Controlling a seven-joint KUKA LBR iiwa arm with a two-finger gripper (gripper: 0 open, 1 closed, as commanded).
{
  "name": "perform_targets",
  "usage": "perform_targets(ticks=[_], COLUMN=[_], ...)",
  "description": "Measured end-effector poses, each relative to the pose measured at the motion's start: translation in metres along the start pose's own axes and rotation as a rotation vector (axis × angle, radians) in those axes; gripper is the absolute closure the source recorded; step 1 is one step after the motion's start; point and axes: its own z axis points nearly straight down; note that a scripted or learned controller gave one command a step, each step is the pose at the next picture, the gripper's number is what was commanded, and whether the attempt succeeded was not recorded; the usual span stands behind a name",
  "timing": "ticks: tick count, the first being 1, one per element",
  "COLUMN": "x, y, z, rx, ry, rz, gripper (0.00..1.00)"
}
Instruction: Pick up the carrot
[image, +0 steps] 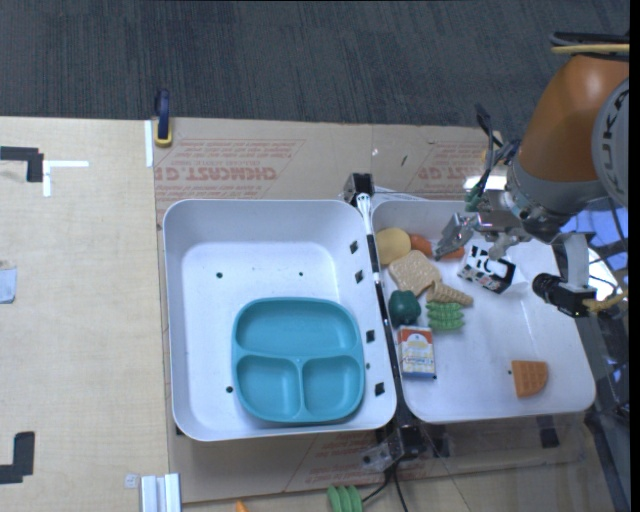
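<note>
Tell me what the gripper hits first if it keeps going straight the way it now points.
The gripper points toward the camera view's left, at the food pile in the right bin. First in line is probably the carrot, the orange piece beside the yellow item, though its height above them is unclear.

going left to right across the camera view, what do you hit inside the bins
Teal three-compartment plastic tray in the left bin → dark green round toy → small orange carrot piece → the arm's pincer → orange wedge-shaped toy.
</note>
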Motion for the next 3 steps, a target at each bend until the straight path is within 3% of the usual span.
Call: perform_targets(ticks=[1, 2, 3], x=[-0.016, 0.049, -0.021], y=[-0.038, -0.112, -0.111], z=[0.105, 0.021, 0.052], rx=[-0.016, -0.001, -0.002], ry=[-0.013, 0.001, 0.001], rz=[-0.102, -0.06, -0.292], gripper=[0.0, 0.0, 0.0])
